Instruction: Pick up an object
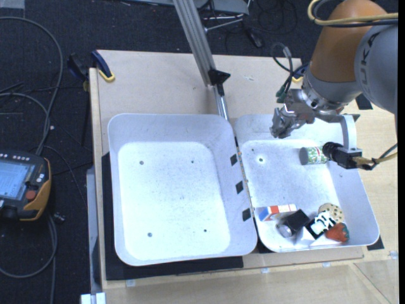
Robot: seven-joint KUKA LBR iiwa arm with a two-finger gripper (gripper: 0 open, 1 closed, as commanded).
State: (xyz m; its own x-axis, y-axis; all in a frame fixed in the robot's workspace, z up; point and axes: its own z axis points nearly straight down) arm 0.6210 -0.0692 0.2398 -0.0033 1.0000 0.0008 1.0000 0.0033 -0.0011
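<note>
We cannot tell the state of the dark two-finger gripper at upper right over the right white bin; the nearest green-and-white cylindrical container lies right-centre and, we judge, may roll off a misaligned grasp.

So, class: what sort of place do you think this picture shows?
Probably a robotics lab: a robot arm reaches over two white bins on a bench, cables trail across the floor, and a handheld control pendant lies nearby.
</note>
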